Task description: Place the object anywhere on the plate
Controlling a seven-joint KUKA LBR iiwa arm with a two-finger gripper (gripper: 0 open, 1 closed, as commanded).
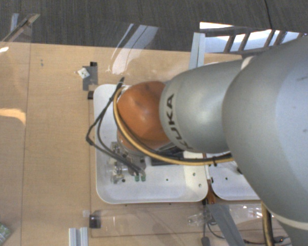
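Two white bins on the bench (46,137), with the big grey arm (220,111) reaching in from the right and blocking most of both. Gripper (126,172) low over the near part of the left bin (105,186), just under the orange band (141,111). Can't tell if spread, pressed together or pinching anything, too small and cluttered with cables. Can't tell where the object or the plate sits either, probably somewhere under the arm. Just a sliver of the right bin (231,187) peeking out. Best guess on progress: mid-attempt, nothing confirmed placed, so grabbing and placing possibly both left to do.
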